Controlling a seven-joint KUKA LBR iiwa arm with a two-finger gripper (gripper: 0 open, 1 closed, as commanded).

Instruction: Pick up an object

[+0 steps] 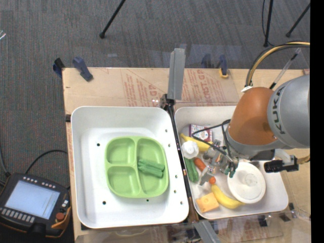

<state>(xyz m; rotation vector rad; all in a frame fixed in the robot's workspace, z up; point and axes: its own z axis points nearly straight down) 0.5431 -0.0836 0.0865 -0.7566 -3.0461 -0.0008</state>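
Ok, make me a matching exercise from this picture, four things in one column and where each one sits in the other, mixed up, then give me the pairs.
Things:
1. green divided plate
2. white bowl
3. cheese wedge
4. green toy piece

Places:
A. right bin, near its front edge, left of the banana
B. on the plate, across its centre and right compartments
C. middle of the left bin
D. right bin, right of the gripper

Pairs: 1-C, 2-D, 3-A, 4-B
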